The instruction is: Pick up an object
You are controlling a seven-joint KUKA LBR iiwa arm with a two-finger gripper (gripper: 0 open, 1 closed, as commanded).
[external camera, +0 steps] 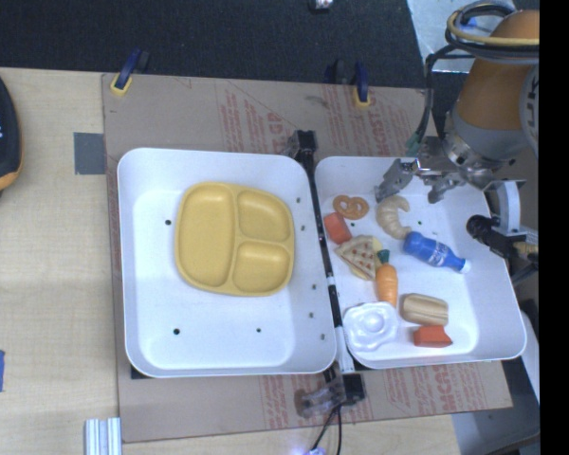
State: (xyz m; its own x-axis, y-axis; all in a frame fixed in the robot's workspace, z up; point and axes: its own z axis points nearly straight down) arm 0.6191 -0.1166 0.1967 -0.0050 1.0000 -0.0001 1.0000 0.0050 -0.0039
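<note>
Open pincer [415,184] hanging over the right bin's far end, gripping nothing.
Its two metal fingers are spreading apart just above a pale, curved croissant-shaped toy [393,218], which is lying in the right shallow white bin [498,335] beside a brown pretzel [351,206] and near a blue plastic bottle [435,252]. The left shallow white bin [142,335] is carrying a yellow three-compartment plate [234,238]. Both bins are sitting on brown cardboard [218,102] covering the wooden bench [38,311].

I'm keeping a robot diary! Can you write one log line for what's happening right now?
arm: over right bin | gripper: open, above croissant | holding: nothing | left bin: yellow divided plate | step: pick not yet done
</note>
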